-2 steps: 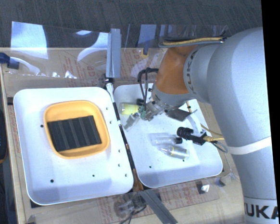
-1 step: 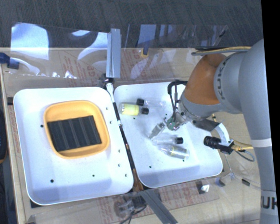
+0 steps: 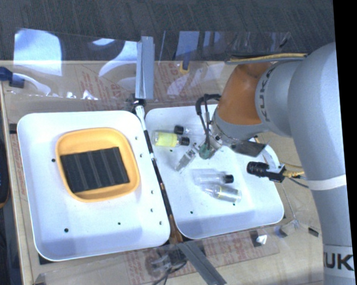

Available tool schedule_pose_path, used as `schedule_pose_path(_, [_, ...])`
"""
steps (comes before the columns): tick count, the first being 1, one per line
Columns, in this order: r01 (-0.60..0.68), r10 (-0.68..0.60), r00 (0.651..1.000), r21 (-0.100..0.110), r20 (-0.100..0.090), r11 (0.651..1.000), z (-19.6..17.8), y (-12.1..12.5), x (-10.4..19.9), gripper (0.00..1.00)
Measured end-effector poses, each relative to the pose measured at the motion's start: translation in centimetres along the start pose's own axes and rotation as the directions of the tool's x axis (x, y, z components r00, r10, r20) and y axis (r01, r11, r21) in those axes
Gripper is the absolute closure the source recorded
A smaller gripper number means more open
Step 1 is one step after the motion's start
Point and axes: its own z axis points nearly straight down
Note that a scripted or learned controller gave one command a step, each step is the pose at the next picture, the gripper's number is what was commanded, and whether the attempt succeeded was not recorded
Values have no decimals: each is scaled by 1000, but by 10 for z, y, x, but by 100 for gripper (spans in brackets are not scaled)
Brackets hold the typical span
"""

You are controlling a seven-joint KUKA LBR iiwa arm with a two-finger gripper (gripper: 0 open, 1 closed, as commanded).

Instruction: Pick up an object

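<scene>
The arm (image 3: 286, 99) reaches into the right bin (image 3: 258, 215) from its right side, with the jaws low over the middle of that bin; whether they are released or clenched cannot be told. A yellow bottle (image 3: 166, 139) with a black cap lies in that bin near its back left corner. Two clear bottles (image 3: 216, 185) lie toward the bin's centre front, just beside each other. The left bin (image 3: 44, 235), touching the right bin's left wall, holds a yellow tray (image 3: 94, 165).

- Thick, rounded grey arm (image 3: 311, 104), smooth matte casing.
- Orange band (image 3: 242, 97) above the wrist.
- White letters "UK" low on the casing.
- Thin black cable looped beside the wrist.
</scene>
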Motion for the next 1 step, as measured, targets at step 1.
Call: schedule_pose_path(1, [4,-4,1000,0,1,1000,-10,0,0,100])
